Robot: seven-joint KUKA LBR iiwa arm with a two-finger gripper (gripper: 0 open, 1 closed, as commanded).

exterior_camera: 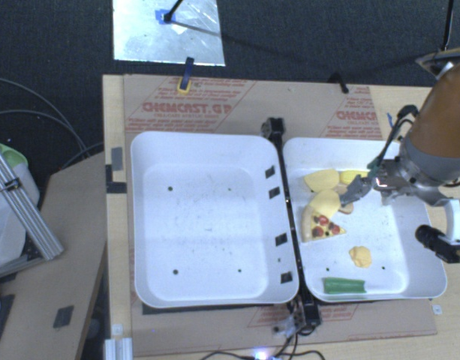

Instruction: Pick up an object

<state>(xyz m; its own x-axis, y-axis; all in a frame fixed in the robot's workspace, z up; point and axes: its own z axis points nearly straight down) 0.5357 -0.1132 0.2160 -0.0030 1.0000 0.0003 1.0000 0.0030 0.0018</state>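
Yellow toys point(324, 201) clustered by claw point(355, 193), left bin point(207, 148) bare

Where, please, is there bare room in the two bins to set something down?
The left bin offers bare floor from wall to wall. In the right bin, free patches lie right of the yellow lump and above the green piece. It is crowded near the divider, where the gripper meets the pizza slice and yellow pieces.
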